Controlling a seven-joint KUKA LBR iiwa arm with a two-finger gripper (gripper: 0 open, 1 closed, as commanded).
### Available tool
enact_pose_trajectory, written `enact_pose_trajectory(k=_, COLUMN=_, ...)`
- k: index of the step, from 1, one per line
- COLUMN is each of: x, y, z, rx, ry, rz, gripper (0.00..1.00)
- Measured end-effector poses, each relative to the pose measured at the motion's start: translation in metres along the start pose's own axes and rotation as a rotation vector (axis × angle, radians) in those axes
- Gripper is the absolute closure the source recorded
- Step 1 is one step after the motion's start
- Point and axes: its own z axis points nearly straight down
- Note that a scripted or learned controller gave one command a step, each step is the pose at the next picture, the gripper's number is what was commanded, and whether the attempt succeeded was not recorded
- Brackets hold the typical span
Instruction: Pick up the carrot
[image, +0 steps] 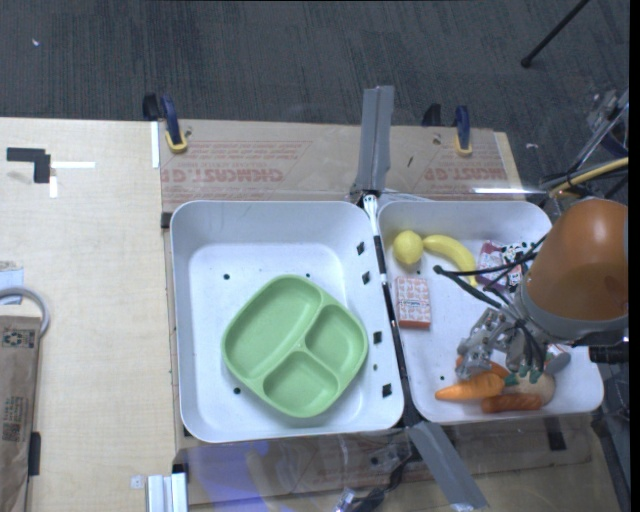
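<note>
The orange carrot (470, 390) lies on the floor of the right bin (440, 340), near its front edge, pointing left. A reddish-brown sausage-like item (512, 402) lies just right of it. My gripper (497, 352) hangs directly above the carrot's thick end, its metal fingers pointing down and close to it. The arm's orange band (582, 260) hides the bin's right part. Nothing shows between the fingers.
A yellow banana (450, 252) and a lemon (406, 247) lie at the back of the right bin, a small pink-red box (412, 301) in the middle left. A green divided plate (293, 346) sits in the left bin (200, 300).
</note>
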Motion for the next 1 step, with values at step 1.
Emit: enact_pose_trajectory(k=1, x=-0.0082, y=0.0378, z=-0.0879, rx=0.005, ry=0.007, rz=0.224, gripper=1.0)
